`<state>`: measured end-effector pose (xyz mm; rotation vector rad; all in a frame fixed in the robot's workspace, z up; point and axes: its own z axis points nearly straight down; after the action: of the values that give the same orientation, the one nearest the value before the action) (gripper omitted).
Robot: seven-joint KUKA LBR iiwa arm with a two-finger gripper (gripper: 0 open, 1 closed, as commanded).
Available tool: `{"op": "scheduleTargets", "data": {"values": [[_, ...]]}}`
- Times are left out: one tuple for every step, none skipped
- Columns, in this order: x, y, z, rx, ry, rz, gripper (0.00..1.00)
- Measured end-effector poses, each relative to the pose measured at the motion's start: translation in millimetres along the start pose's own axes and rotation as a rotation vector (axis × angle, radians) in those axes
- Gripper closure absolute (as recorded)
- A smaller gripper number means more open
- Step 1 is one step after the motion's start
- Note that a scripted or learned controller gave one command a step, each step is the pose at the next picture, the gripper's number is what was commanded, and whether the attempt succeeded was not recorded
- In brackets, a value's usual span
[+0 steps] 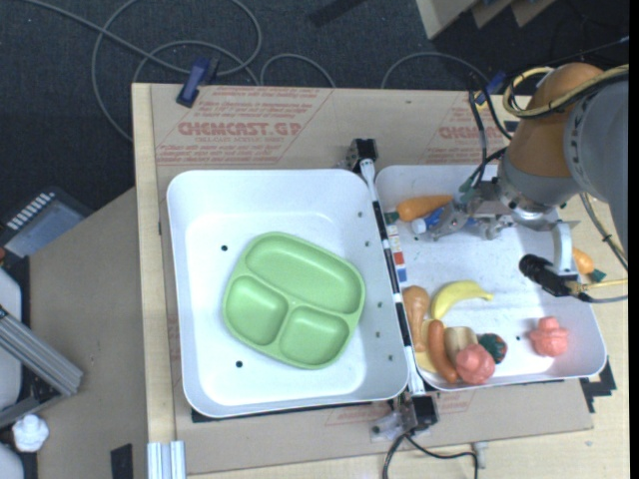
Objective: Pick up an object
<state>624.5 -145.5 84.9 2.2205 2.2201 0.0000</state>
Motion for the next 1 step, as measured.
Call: {"op": "scheduleTargets", "data": {"values": [[23.4,-81.0,0.7,0.002,0.001,0.001,0.0]]}}
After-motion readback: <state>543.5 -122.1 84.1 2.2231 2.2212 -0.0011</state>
